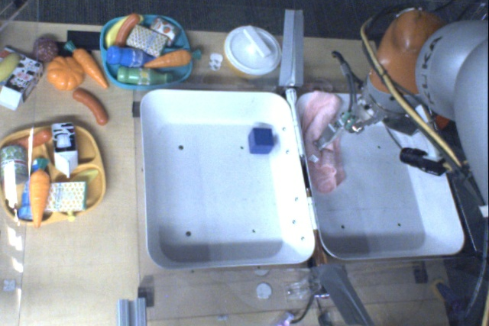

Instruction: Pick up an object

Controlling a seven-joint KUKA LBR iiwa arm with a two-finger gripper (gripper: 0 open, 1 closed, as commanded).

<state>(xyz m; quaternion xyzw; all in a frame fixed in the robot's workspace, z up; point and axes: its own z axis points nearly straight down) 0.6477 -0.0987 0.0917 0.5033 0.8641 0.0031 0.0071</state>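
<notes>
Hovering at the pink cloth [322, 140], the pincer [330, 135] hasn't lifted anything; I cannot tell its state. Blue cube [261, 140] sits leftward.

Arm [451, 65]: grey, orange band above the wrist, entering from the right at the far side of the scene. Wrist angled down and leftward. Pincer [336, 130]: pointed left and slightly nearward, held low; finger state not discernible. Black cables looped along the forearm.
</notes>
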